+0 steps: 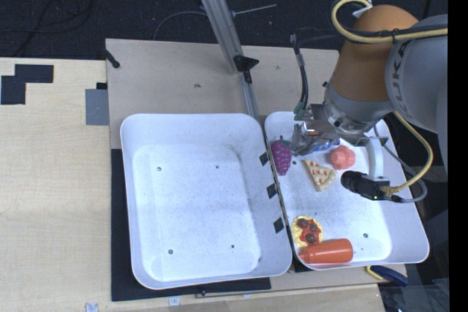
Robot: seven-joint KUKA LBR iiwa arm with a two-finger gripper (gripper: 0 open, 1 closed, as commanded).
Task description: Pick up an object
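1. Camera view, looking down at a slant: grey arm (pixel 409 77) with orange band, reaching into the right bin (pixel 409 245). Largest thing in frame.
2. Left bin (pixel 190 201), well to the claw's left, beyond the dividing rims. Nothing in it matters to the pick.
3. Right bin holds every candidate. Claw (pixel 301 142) sits low at its upper left end, close to the shared rim.
4. Claw state: cannot tell; the wrist body and cabling blur the tip.
5. Orange-red sausage (pixel 327 251), far below the claw at the bin's near edge. Lies flat, free on all sides but one.
6. Purple grape bunch (pixel 281 156), just beside the claw on its lower left, hard against the bin wall. Likeliest target by position. Contact not confirmed; nothing seen lifted.
7. Pizza slice (pixel 319 174), just below and right of the claw.
8. Pink-red round piece (pixel 341 156), right of the claw, near the wrist.
9. Yellow piece with dark spots (pixel 307 229), touching the sausage's upper left.
10. Progress: approach looks done, grasp and lift remain. Judgement only.
11. Obstruction: the wall beside the grapes leaves little room for a finger on that side; the pizza slice crowds the other.
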